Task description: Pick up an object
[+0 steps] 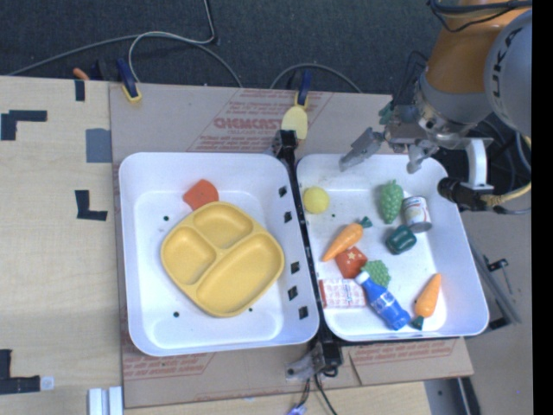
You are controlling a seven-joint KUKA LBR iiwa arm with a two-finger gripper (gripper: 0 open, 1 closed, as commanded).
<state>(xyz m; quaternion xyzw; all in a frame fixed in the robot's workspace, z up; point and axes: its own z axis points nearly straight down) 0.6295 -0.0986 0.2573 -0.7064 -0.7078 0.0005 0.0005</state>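
So, nearest the camera in my right bin [473, 318] the pickable things crowd together: the blue bottle [383, 303] lies tilted between a small red-and-white packet [342, 293] and an orange carrot [428, 295], which leaves little room for fingers there. Just beyond sit a red piece [349, 261], a second carrot [343, 239], a dark green pepper [400, 239] and a small can [416, 212]. The yellow lemon [315, 200] rests apart near the divider, so I judge it the easiest target, with the green grapes [390, 201] next. The left bin [138, 232] carries a yellow divided plate [222, 257] and an orange block [200, 193]. Farthest back, my claw [390, 151] hangs spread wide and holding nothing over the right bin's far rim, above the table [52, 232]
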